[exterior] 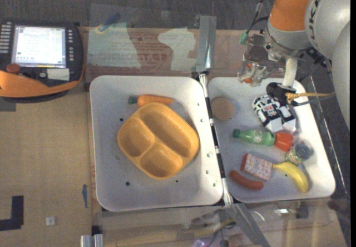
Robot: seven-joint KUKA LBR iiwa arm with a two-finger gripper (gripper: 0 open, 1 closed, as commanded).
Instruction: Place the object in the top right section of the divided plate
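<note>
A yellow divided plate lies in the left bin, its compartments holding nothing. A toy carrot rests just beyond the plate's upper rim. My gripper hovers over the far edge of the right bin, above and to the right of a round brown disc. Nothing shows between the fingers.
The right bin holds a black-and-white carton, a green bottle, a red block, a small can, a banana, a patterned red packet and a sausage. A teach pendant sits at the far left.
</note>
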